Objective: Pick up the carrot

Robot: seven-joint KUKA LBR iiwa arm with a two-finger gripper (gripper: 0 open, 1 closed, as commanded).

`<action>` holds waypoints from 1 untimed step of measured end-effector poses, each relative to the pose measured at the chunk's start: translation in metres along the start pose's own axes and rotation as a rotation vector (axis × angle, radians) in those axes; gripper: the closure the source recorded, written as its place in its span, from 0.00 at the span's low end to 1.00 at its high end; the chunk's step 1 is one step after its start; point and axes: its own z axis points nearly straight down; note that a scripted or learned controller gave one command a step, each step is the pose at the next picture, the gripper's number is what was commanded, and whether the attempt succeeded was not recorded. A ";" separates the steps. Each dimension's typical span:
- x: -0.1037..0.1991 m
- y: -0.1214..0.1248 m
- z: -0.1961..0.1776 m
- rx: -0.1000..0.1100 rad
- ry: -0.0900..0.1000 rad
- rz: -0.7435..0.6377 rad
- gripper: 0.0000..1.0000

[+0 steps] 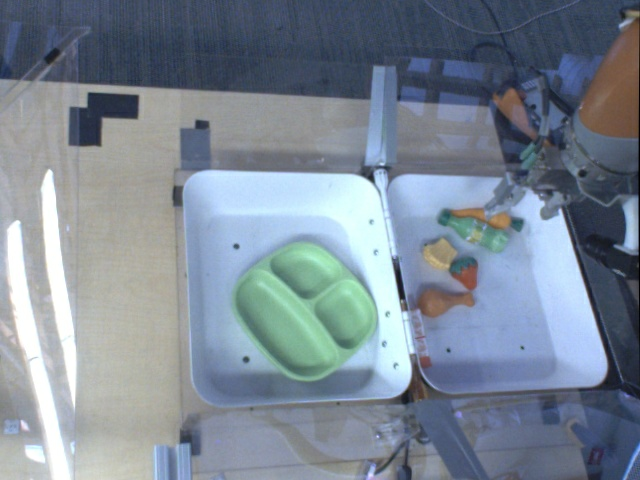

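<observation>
Near edge, left bin (210, 368): a green divided plate (305, 310) lies about at its centre, tilted in plan.

Right bin (560, 358), working outward from its middle: an orange-brown drumstick-shaped toy (445, 302) at about 8 o'clock of the group. Just beyond it, a small red-and-green piece (464, 271) beside a yellow piece (438, 255). Farther, toward 12 o'clock of the bin, a green bottle (480, 233) lying on its side. The carrot (470, 214), orange with a green tip, lies touching or just behind the bottle on its far side.

End effector (525, 196) sits at roughly 2 o'clock of the bin, just to the 3 o'clock side of the carrot, fingers spread with nothing between them; one finger (503, 197) reaches down near the carrot's thick end.

Judgement: approach step, grasp not yet made. Next move calls for centring over the carrot, aligning the fingers across its length, and descending without catching the bottle pressed against it. Risk: pinching the bottle instead.
</observation>
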 end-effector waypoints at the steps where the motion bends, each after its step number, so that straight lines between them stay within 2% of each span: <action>1: -0.047 0.034 0.072 0.000 -0.001 -0.017 0.00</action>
